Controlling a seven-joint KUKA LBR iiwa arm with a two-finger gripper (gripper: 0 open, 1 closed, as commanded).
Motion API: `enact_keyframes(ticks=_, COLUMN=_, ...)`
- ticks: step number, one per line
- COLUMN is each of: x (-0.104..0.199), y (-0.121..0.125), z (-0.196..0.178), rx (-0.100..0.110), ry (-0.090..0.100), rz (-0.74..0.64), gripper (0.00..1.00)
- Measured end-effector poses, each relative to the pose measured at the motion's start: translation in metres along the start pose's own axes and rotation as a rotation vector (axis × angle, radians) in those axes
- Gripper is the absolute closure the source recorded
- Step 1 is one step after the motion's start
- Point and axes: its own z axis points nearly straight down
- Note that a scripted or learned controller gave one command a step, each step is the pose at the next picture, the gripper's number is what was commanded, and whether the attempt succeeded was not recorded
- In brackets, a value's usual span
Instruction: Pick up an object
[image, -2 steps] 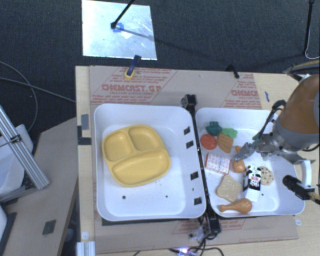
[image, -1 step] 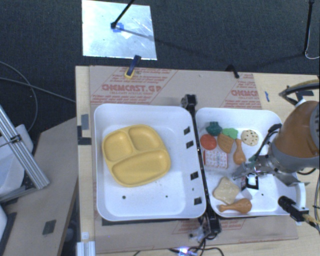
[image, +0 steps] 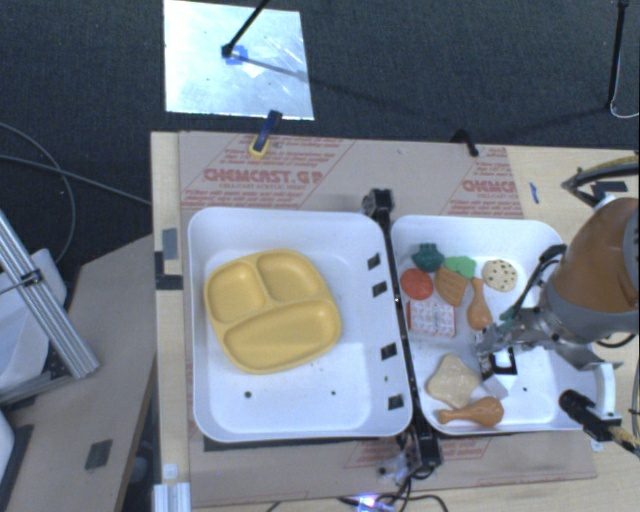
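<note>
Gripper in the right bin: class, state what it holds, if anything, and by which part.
Cannot be told. The gripper sits low among the toy food, beside the bread slice, but no item shows between its fingers.

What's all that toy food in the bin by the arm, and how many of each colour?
Right bin:
Green: 2, a dark green piece and a light green piece
Red: 1, tomato
Brown: 3, two drumsticks and a carrot-shaped piece
Tan: 2, cookie and bread slice
Pink speckled: 1, slab
Total: 9

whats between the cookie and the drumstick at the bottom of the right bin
In the camera view, the tool sits between the round speckled cookie and the tan toy drumstick, over white bin floor.
</note>
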Motion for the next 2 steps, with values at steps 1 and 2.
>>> enact_keyframes(ticks=1, x=0.081, y=-0.01, z=-0.077, rx=-0.003, ry=0.004, rz=-0.009, gripper=1.0)
enact_keyframes(ticks=2, x=0.098, y=0.056, z=-0.109, rx=-0.005, ry=0.0, rz=-0.005, gripper=1.0)
